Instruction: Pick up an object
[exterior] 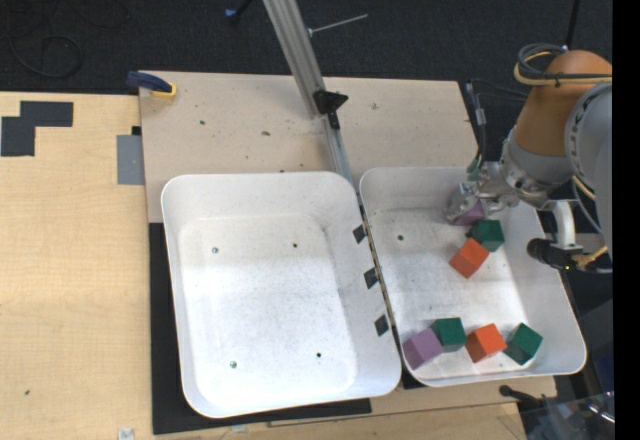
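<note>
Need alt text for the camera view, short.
The robot arm's hand is down in the right bin, at a purple block beside a green block and an orange block. Four more blocks, purple, green, orange and green, line the bin's near edge; the left bin sits alongside.

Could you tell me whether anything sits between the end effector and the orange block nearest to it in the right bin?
Yes: a green block lies between the end effector and that orange block, touching the orange one's upper right corner.
</note>
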`<state>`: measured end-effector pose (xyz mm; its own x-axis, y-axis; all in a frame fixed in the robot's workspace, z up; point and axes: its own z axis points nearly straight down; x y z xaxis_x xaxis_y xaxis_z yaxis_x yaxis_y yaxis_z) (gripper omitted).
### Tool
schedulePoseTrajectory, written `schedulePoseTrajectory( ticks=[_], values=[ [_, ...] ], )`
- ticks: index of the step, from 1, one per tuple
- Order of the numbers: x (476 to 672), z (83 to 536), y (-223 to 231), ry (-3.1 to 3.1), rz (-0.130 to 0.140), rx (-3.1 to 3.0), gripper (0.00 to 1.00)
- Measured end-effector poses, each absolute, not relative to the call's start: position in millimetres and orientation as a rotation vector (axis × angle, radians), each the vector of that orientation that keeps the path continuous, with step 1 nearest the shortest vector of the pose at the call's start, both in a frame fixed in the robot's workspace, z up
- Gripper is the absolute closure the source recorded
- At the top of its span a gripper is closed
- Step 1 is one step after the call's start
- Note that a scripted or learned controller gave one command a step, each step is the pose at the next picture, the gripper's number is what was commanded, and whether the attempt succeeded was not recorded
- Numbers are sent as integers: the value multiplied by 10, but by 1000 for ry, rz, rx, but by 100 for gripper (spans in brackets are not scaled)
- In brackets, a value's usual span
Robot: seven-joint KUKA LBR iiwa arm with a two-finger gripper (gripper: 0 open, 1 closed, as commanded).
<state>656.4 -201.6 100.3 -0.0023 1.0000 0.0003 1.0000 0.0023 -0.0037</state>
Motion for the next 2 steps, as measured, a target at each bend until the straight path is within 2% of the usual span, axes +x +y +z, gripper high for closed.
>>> schedulePoseTrajectory(
  ticks=[2],
  values=[
    [6675, 1896, -2013, -2226, -3, -2221, 100]
  ],
)
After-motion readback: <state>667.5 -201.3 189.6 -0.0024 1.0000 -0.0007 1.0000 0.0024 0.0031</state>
